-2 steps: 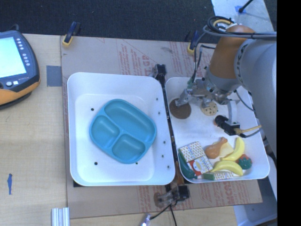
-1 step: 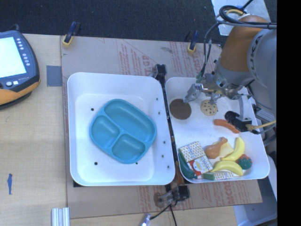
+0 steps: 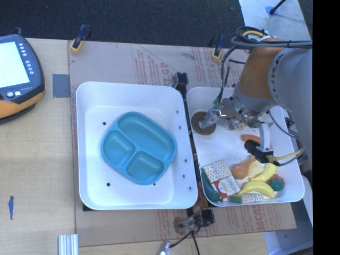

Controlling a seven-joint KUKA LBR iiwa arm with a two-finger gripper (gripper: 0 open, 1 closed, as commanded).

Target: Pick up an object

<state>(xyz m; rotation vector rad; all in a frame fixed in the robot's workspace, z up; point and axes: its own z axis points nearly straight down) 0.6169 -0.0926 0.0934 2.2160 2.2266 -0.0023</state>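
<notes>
Step in hand: approach, grasp not yet made. The arm [image 3: 276,73] reaches into the right bin [image 3: 297,195] with the gripper [image 3: 226,115] low over the bin's upper left part; whether it is spread or pressed together cannot be told, and nothing is seen pinched in it. Nearest item: a brown round disc [image 3: 202,122], flat, dark at the centre, lying on the bin floor touching or just beside the gripper's left side; which of the two cannot be told. It looks thin and low, so it probably offers little edge to catch. Other candidates, well apart from the gripper in the bin's lower half: a small printed box [image 3: 220,177], a yellow banana [image 3: 260,187], an orange piece [image 3: 241,169], a red-and-green piece [image 3: 276,183], an orange stick [image 3: 251,138]. These lie crowded, several touching. Next move, as judged: centre over the disc, lower until it sits in the gripper, close, then lift straight up. Left bin [image 3: 87,142]: holds a blue divided plate [image 3: 139,147], three compartments. Surface [image 3: 32,158]: carries a handheld controller [image 3: 16,78] at the far left.
</notes>
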